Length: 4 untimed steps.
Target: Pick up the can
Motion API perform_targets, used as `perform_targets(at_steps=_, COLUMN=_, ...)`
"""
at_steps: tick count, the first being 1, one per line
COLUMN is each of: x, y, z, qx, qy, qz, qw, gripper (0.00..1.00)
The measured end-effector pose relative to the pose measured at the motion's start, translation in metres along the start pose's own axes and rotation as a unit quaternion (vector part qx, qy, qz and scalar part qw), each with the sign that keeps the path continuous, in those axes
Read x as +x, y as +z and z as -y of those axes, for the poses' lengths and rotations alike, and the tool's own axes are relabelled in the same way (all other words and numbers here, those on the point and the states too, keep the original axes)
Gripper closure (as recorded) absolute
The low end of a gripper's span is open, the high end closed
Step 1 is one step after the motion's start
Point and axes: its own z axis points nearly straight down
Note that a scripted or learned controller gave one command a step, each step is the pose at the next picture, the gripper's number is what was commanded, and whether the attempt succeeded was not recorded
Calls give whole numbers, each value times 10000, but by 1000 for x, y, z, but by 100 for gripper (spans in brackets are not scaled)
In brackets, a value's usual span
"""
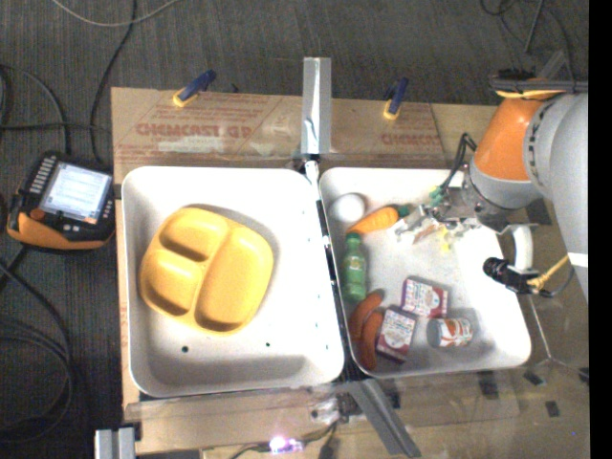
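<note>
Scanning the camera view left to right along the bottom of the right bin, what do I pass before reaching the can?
Hot dog → dark red carton → can. The second carton sits just above, between those last two, so I leave it out of the order.

Faint red print — seemingly mirrored, not legible — runs across the cardboard sheet point(220, 130) behind the bins.
</note>
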Motion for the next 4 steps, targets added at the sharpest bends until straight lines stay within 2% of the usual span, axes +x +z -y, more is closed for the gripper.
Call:
perform_targets(at_steps=1, x=-15, y=10, z=113, qx=-46, qy=776, qz=-33, qw=9970, gripper=0)
perform_targets(at_steps=2, x=-8, y=11, z=125, qx=-88, qy=-30, qz=57, qw=9999, gripper=0)
perform_targets(at_steps=3, x=18, y=12, z=68, qx=-53, qy=-1144, qz=45, qw=9934, gripper=0)
perform_targets(at_steps=4, x=5, y=12, z=15, qx=-37, qy=-1760, qz=27, qw=9844, gripper=0)
